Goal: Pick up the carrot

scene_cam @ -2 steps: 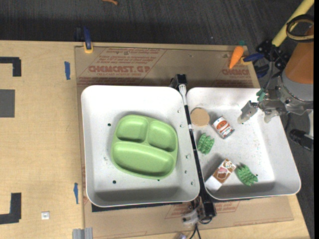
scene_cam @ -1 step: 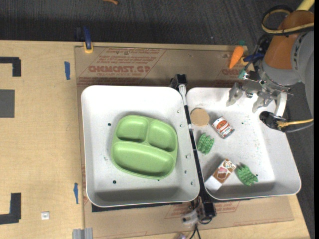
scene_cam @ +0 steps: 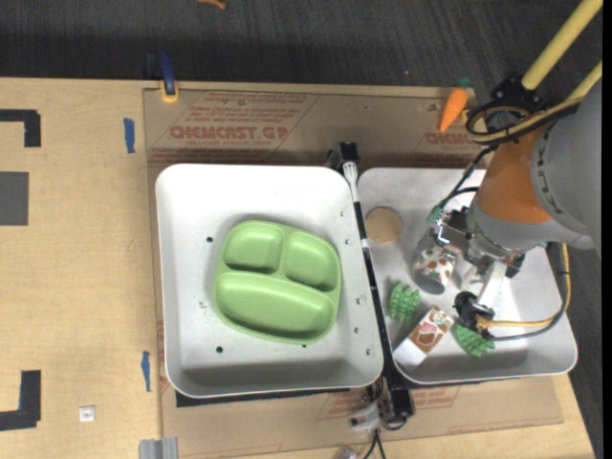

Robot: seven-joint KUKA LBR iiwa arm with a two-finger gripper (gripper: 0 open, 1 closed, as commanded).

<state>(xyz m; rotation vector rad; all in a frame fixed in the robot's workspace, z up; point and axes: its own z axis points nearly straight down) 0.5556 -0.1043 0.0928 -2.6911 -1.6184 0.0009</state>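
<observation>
The carrot [scene_cam: 453, 110] is a small orange toy piece with a green tip, lying on the brown cardboard of the bench just beyond the far rim of the right bin [scene_cam: 550, 361], outside both bins. It points roughly away from the camera, green end farthest. By its look it is probably light, rigid moulded plastic, smooth and somewhat slippery, and tapered, so a hold near the narrow end would likely squeeze it out. The safer place to close on is across the thicker middle of the orange body, with the claw turned square to its long axis. Since it lies flat on the cardboard, the descent would have to come nearly to the surface.

The gripper [scene_cam: 442, 256] hangs low inside the right bin, well apart from the carrot and nearer the camera than it, with the bin's far rim between the two. It sits over a cluster of small things: a round tan disc [scene_cam: 383, 225], a green ridged piece [scene_cam: 404, 300], a small printed packet [scene_cam: 430, 331] and a leafy green piece [scene_cam: 473, 340]. Whether the claw is open or closed cannot be told from this slant, and nothing can be made out as held in it.

The left bin [scene_cam: 182, 352] holds a green divided plate [scene_cam: 277, 280].
</observation>
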